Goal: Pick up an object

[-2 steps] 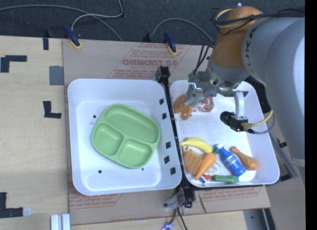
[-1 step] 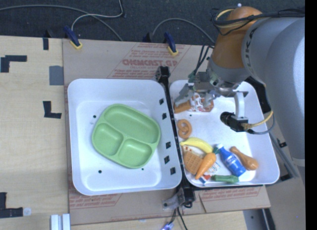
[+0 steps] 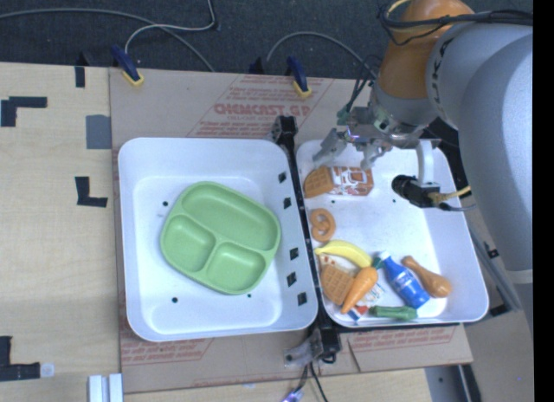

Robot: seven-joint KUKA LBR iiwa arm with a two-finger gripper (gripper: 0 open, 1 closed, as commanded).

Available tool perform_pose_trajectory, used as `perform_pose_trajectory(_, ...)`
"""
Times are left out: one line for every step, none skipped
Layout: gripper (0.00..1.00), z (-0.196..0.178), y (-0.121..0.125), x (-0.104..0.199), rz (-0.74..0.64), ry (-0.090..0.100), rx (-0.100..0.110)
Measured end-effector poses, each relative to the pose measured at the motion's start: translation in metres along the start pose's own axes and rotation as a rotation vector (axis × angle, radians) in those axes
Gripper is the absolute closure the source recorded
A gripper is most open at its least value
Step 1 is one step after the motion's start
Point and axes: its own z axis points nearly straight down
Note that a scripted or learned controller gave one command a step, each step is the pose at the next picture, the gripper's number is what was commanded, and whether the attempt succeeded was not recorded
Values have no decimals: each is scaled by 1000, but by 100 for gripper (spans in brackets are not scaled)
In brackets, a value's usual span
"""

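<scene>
— Two white bins are sitting side by side on the bench, yes? What is lying in each?

— The left bin is holding a green divided plate. The right bin is carrying the small things. A waffle piece and a printed packet are lying at its far end, touching each other. Nearer, there are a pretzel, a banana, a cone, a carrot, a blue bottle, a brown piece and a green thing, most of them crowding the near end.

— Where is the gripper hanging?

— Over the far end of the right bin, just above the packet and the waffle piece. Its jaws are standing apart, one prong pointing toward the waffle piece and the other toward the packet's far edge.

— Is it touching either one?

— I am not managing to tell. From this slant the tips are overlapping the packet's top edge, and height is getting lost.

— What else is proving hard to read?

— The print on the packet is blurring into red and orange patches. The brown piece could be a drumstick or a bread roll, and I am leaving it at that. The green thing is lying along the near rim, partly tucked under the bottle, and a red scrap beside it is too small to name. The carrot is leaning across the cone and covering part of it. The arm is running off the right edge, so its bulk is being cut off there.
</scene>
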Motion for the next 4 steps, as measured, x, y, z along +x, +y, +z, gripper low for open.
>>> perform_pose_trajectory(0,72,19,-36,-1,-2,-8)
perform_pose_trajectory(0,76,20,-37,-1,-5,-14)
perform_pose_trajectory(0,76,20,-37,-1,-6,-16)
perform_pose_trajectory(0,77,20,-36,-2,-6,-17)
